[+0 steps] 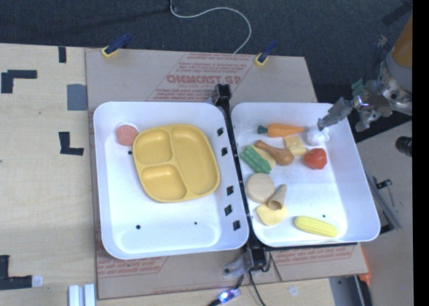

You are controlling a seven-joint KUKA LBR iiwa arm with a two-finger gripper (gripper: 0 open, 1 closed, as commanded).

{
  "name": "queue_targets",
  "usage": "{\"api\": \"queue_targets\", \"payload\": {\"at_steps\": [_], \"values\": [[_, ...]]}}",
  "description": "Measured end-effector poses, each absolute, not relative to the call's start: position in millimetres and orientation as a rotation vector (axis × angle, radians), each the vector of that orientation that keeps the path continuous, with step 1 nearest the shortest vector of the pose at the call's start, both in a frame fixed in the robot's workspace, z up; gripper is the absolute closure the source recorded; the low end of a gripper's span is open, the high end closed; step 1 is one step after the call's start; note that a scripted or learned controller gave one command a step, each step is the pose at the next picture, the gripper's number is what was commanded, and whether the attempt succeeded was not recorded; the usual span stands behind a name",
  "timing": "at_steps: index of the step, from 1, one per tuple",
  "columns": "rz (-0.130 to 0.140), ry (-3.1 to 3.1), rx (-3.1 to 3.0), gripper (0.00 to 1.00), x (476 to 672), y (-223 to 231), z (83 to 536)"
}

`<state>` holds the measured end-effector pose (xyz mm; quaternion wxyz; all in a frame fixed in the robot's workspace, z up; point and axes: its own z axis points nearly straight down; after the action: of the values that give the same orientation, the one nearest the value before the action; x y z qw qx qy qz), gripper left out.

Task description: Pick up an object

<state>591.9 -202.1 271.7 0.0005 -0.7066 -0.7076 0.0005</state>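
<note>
Corn (316, 226) beside bin rim (367, 184) (front-right)

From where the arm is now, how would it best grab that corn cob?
Across its middle, coming straight down. The corn lies flat and long, running roughly left to right near the bin's front rim, with bare floor beside it, so fingers would likely fit on either long side.

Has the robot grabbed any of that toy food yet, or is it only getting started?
Nothing looks picked up yet: the carrot, tomato and corn all lie in the right bin. The gripper hangs at that bin's upper right edge, by a small white item. The grab and lift are left.
</note>
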Motion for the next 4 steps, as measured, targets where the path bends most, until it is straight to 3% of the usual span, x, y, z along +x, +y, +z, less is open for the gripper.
{"api": "queue_targets", "payload": {"at_steps": [1,2,3,4], "values": [[0.011,-2.213,-2.212,0.0,527.9,-176,82],[-0.013,-2.234,-2.223,0.0,484.6,-131,280],[0.002,-2.224,-2.218,1.0,484.0,-132,281],[-0.017,-2.238,-2.227,1.0,492.7,-113,479]]}}
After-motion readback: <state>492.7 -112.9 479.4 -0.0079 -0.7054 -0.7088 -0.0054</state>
